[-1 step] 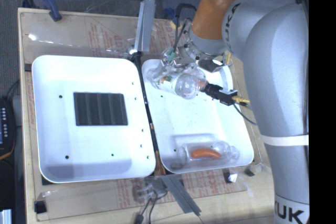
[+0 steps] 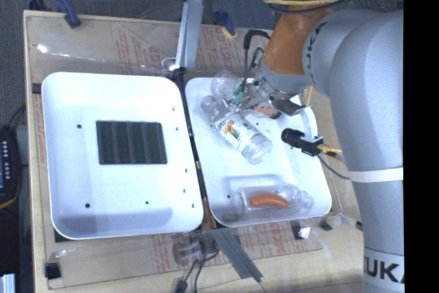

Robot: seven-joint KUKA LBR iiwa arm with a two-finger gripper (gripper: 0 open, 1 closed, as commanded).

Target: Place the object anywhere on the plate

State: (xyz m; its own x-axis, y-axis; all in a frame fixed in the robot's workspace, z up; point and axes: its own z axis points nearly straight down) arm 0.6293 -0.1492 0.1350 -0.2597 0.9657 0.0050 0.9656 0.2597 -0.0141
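We see the pincer (image 2: 252, 98) lowered into the far end of the right bin (image 2: 317, 183), among clear plastic bottles (image 2: 241, 135); whether it is open or closed we cannot tell. The dark ridged plate (image 2: 131, 142) lies in the left bin (image 2: 68, 99), well apart. We judge the picking step in hand. Next comes a secure grasp, a lift, then transfer across the divider (image 2: 192, 147).

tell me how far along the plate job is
Nothing looks placed yet: the dark ridged plate in the left bin is bare. The end effector sits low among clear plastic bottles in the right bin; any grasp is unclear. Lifting, carrying and placing remain.
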